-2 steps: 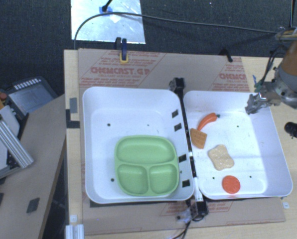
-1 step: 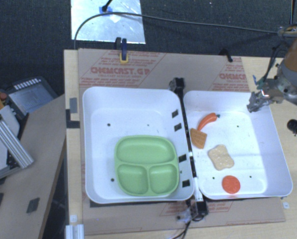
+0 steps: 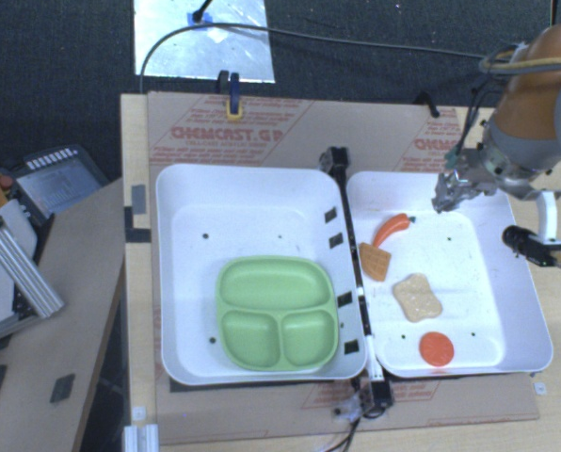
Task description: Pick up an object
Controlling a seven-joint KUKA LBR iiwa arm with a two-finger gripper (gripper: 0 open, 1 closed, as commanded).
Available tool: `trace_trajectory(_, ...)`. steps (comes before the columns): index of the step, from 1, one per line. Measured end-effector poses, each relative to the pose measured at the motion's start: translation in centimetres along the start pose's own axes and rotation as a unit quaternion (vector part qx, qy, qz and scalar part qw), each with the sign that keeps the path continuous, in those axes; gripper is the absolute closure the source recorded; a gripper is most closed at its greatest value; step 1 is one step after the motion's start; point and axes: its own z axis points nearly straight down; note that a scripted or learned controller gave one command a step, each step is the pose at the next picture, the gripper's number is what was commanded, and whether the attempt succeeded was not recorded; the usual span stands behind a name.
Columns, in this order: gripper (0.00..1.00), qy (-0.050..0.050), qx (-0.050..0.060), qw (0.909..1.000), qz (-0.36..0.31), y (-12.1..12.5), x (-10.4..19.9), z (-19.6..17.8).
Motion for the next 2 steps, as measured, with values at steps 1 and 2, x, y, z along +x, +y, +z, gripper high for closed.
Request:
trace_trajectory(1, 1.00, 0.000, 0.000, 1.0000, 0.000, 0.4, 4.3, -0.2)
trace_trajectory(2, 1.00, 0.000, 0.000, 1.0000, 0.000, -0.3, 9.8, -0.7)
